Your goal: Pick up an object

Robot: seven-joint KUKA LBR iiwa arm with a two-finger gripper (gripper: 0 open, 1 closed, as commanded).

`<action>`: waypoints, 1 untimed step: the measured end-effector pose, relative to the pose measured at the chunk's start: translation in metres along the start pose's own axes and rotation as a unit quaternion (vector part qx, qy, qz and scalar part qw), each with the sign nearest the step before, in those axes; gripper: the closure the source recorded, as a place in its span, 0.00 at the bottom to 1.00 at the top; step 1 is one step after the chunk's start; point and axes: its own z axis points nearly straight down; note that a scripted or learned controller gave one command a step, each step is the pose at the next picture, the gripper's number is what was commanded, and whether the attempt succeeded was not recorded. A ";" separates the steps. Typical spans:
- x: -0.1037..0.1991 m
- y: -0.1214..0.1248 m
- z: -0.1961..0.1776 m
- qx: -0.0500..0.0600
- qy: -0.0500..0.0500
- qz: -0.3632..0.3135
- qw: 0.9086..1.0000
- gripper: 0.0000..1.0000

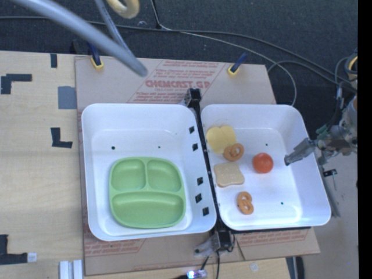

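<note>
The right bin (290,118) holds several small food items. A red tomato (263,163) lies right of centre. A pale yellow piece (220,137) sits by the divider, with an orange ring (234,151) resting on its lower edge. Below them lie a slice of toast (228,174) and an orange pretzel (245,203). My gripper (297,151) reaches in over the bin's right rim, low and a short way right of the tomato, apart from it. Nothing shows in its grasp.
The left bin (93,127) carries a green divided plate (147,192). A black divider strip (199,156) runs between the bins. Grey tubing (70,16) crosses the top left, and cables trail across the dark floor behind the bench.
</note>
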 end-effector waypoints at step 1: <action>0.001 0.002 -0.006 -0.005 -0.001 -0.002 1.000 0.00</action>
